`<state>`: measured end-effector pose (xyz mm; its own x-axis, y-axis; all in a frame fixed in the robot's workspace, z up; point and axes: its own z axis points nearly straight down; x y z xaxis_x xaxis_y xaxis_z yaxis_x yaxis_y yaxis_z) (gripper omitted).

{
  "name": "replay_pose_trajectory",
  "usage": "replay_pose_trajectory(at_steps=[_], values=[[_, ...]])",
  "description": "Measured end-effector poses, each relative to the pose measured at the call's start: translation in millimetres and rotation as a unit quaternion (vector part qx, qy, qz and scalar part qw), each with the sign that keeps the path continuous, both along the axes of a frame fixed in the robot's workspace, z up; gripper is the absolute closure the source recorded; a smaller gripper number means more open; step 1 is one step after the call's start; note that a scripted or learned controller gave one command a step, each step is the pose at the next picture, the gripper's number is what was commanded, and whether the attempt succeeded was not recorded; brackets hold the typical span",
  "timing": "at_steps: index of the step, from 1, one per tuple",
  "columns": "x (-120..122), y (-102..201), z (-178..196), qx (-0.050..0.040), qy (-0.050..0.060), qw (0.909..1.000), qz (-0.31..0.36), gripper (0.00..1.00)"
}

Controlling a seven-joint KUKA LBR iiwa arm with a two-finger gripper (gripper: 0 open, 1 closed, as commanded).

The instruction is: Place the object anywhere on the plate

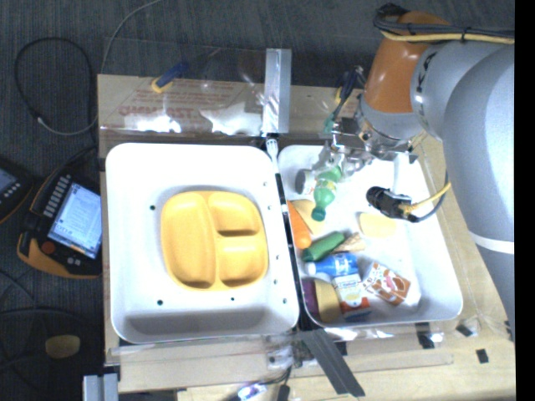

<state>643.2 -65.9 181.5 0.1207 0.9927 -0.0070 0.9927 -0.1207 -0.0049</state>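
Plate [216, 239] sat bare in the left bin [125, 224]; right of it, gripper [328, 176] pinched a green bottle [322, 200].

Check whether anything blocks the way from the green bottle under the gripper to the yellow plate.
Between the green bottle and the yellow plate stand only the two bins' adjoining walls; the gripper would have to carry the bottle over them.

Legible text: none. Red printing on the clear plastic sheet [180, 98], the carton [389, 286] and blue packet [338, 266] labels, and the handheld screen [77, 215] are too blurred to read.
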Motion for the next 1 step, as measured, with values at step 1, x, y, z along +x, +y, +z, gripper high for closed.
replay_pose_trajectory(at_steps=[1], values=[[3.3, 8.4, 0.1, 0.0011, 0.0, 0.9993, 0.039, 1.0]])
